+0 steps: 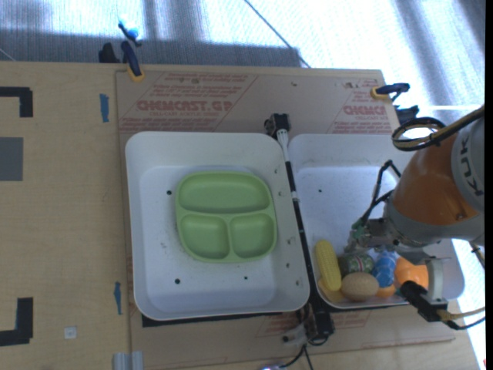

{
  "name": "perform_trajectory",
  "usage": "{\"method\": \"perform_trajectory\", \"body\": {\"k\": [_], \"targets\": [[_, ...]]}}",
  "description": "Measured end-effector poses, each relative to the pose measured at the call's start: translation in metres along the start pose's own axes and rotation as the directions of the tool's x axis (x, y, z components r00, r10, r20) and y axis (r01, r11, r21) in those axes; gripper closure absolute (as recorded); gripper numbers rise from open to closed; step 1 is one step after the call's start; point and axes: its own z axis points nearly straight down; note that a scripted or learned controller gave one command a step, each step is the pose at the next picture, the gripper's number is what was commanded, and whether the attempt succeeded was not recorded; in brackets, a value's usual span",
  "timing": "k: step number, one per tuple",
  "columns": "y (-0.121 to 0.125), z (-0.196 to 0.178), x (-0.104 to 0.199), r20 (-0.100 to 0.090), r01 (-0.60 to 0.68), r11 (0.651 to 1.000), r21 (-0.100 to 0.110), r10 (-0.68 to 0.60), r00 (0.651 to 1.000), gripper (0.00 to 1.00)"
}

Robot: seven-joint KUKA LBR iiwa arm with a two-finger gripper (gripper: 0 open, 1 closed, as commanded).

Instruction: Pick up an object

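Right bin (339,183), near corner: a small heap of toy food. A yellow corn cob (328,266) lies lengthwise by the bin's left wall, w/ its far end pointing up the bin. Just beside it a tan, potato-like lump (359,286) sits against the near rim. Behind that, a round green speckled piece (357,265), partly hidden. To the right, a blue piece (384,269) touching an orange one (410,274). All packed close, touching or nearly so.
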Motion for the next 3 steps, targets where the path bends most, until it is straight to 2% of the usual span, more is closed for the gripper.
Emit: {"method": "perform_trajectory", "body": {"k": [1, 2, 3], "targets": [[-0.001, 0.011, -0.083, -0.002, 0.002, 1.000, 0.006, -0.002, 1.000, 1.00], [-0.001, 0.012, -0.081, -0.006, 0.004, 1.000, 0.008, -0.004, 1.000, 0.00], [0.036, 0.006, -0.023, -0.006, 0.005, 1.000, 0.011, -0.005, 1.000, 0.00]]}}
